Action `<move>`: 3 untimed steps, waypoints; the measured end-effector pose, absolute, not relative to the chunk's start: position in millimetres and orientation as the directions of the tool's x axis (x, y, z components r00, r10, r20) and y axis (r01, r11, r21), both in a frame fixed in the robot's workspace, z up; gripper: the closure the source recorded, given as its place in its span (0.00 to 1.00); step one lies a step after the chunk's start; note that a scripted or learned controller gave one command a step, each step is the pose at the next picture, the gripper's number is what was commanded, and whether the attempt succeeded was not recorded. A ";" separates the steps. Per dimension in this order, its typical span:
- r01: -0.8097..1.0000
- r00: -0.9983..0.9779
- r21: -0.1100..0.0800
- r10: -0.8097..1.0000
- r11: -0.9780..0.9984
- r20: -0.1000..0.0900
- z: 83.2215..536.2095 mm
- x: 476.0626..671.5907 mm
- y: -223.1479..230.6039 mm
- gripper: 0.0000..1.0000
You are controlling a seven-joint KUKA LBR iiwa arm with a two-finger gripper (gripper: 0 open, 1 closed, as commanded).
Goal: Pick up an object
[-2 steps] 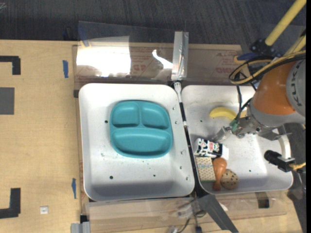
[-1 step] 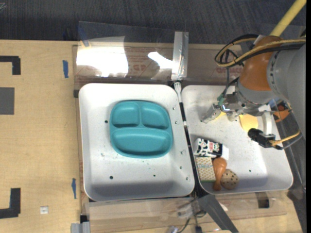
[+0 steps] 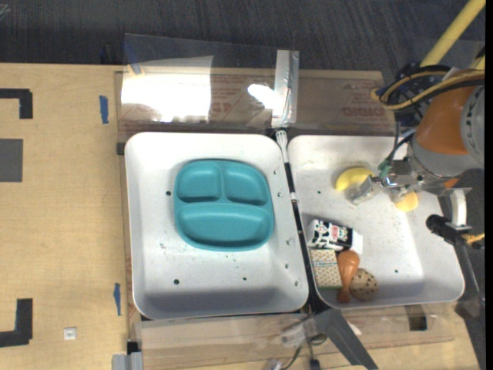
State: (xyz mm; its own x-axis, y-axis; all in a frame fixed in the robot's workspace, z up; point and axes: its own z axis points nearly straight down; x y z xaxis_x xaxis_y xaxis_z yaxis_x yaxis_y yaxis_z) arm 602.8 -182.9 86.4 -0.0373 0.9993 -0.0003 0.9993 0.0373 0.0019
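Gripper (image 3: pixel 368 189) low in right bin (image 3: pixel 439 280), metal fingertips blurred against rounded yellow object (image 3: pixel 352 179) (jaw state unreadable). Teal moulded divided plate (image 3: pixel 224 203) in left bin (image 3: pixel 146 230). Second yellow piece (image 3: pixel 406 201) partly hidden by wrist.

Floor (image 3: pixel 231 10): dark grey carpet with a faint diagonal weave, running along the far edge of the desk. Desk (image 3: pixel 62 206): pale wood-coloured board surface; black angular tape marks (image 3: pixel 19 102) near its left edge, short blue tape strips (image 3: pixel 103 108) further in. Clear plastic sheet (image 3: pixel 200 87): lies at the far edge of the desk, catching a bright glare from overhead light. Cardboard panel (image 3: pixel 339 99): brown, printed, at the far right of the desk.
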 end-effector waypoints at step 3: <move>0.995 -0.096 -0.025 0.995 0.096 0.005 85.0 661.6 -131.4 0.00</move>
